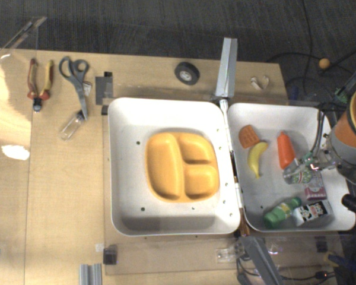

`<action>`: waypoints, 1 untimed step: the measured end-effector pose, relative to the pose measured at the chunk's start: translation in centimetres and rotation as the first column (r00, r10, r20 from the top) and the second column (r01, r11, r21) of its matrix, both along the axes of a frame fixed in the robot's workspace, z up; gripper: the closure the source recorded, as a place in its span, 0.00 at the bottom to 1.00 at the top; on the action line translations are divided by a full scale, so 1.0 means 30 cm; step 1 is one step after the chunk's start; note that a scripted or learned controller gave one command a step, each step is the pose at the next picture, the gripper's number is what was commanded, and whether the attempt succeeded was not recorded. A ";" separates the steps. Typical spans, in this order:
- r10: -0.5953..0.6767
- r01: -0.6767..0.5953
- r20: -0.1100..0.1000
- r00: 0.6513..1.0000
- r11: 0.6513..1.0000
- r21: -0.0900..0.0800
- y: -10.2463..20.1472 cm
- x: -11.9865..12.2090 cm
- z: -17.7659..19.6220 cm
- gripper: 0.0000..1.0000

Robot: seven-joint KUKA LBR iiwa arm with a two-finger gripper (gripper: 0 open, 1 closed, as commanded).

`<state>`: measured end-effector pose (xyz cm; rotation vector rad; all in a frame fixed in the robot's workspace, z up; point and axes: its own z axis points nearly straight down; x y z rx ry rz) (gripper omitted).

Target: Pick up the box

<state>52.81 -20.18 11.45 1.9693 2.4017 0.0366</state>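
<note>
Right bin [332, 114], near its front-right corner: the box [314, 212], small, white with dark print, lying flat on the floor. Its long axis runs roughly left-right across the view, tilted a little so the right end sits slightly farther back. Left end touches or nearly touches a green bottle [281, 213].

Gripper [311, 166] hangs over the middle of the same bin, arm [351, 129] entering from the right. Whether it is wide or narrow I cannot tell (clear, glinting parts there blur into clutter). A pinkish packet [315, 189] lies just below it, between it and the box.

Key relation: box lies toward the front edge from the gripper, almost straight down the view, packet in the way. Judgement: a short move forward, then closing across the box's short side, looks like what the pick needs.

Also in the bin: carrot [285, 150], banana [257, 158], orange-brown piece [248, 136]. Left bin [124, 159] holds a yellow tray [182, 164].
</note>
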 end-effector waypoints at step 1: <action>-0.189 0.189 -0.035 0.981 0.982 0.006 0.405 0.026 0.238 1.00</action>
